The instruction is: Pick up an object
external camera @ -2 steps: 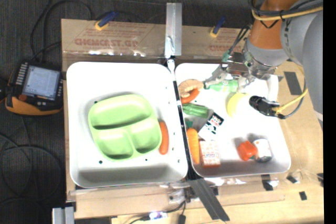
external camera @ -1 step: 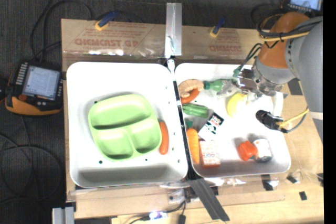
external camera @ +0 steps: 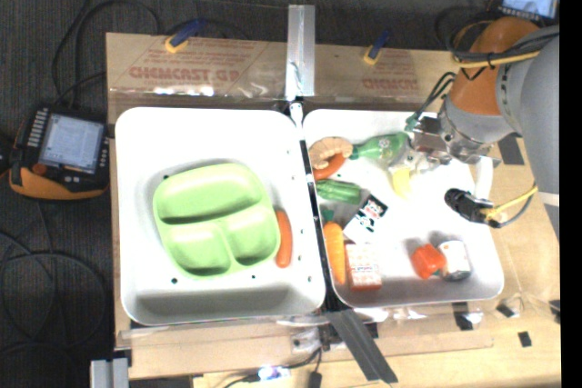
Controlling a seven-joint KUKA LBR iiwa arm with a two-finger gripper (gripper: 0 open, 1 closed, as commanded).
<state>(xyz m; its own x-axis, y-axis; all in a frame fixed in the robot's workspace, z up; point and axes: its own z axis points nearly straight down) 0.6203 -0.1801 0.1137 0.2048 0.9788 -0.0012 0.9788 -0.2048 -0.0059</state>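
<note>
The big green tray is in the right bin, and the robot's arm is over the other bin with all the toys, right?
Not quite. The green tray is in the left bin, not the right one. The camera view shows it there with an orange carrot beside it. The arm's gripper is indeed over the right bin, where the toys are.

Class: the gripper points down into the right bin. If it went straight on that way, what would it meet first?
Probably the small yellow piece just below the gripper, beside the green bottle; depth is unclear from above.
</note>
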